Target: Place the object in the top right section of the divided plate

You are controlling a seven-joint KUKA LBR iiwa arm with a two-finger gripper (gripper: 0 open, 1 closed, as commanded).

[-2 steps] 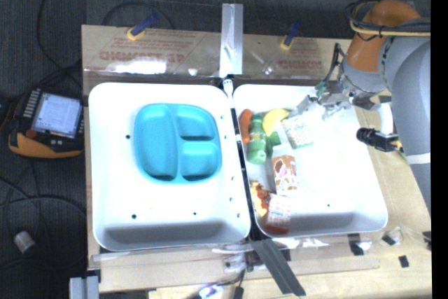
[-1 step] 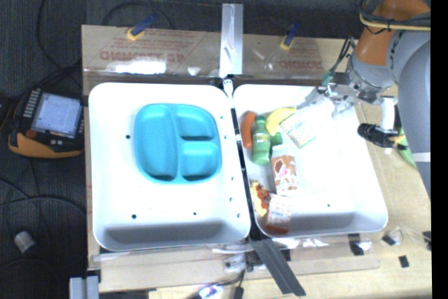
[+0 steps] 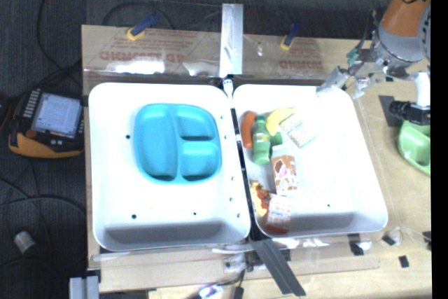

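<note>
My tool (image 3: pixel 334 82) hangs over the far right corner of the right bin (image 3: pixel 350 171), and I cannot tell how it is set or whether it touches anything. Below and to the left, against the bin's left wall, lies a heap of small toy foods (image 3: pixel 271 150): glossy green, orange and yellow pieces, and printed packets. The smooth blue divided plate (image 3: pixel 176 141) sits in the left bin (image 3: pixel 112 171), on the counter (image 3: pixel 392 171).
</note>
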